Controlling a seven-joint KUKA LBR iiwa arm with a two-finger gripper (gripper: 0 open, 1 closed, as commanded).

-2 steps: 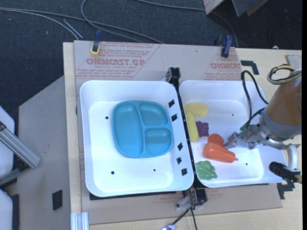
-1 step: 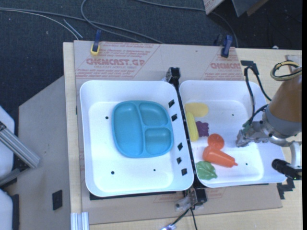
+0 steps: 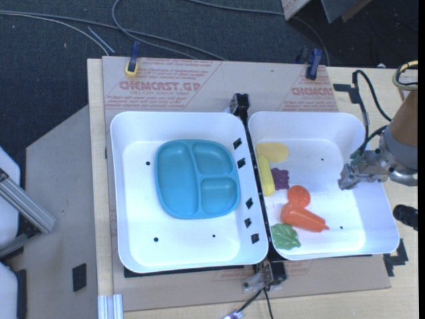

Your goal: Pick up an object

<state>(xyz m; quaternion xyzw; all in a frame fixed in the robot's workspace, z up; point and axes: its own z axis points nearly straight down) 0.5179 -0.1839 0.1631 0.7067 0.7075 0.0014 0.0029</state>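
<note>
**Jaws at the right bin's far edge**

Your jaws sit over the right bin, near its right wall; you cannot tell how they stand. The orange carrot, red tomato, green leaf, purple grapes and yellow pieces cluster along that bin's left side. A blue divided plate lies in the left bin.

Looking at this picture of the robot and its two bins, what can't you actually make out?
- Gripper, camera view: too small and blurred to read how it stands.
- Arm: cut off by the right edge.
- Purple toy: too small to identify.
- Green toy: shape unclear, partly over the bin rim.
</note>
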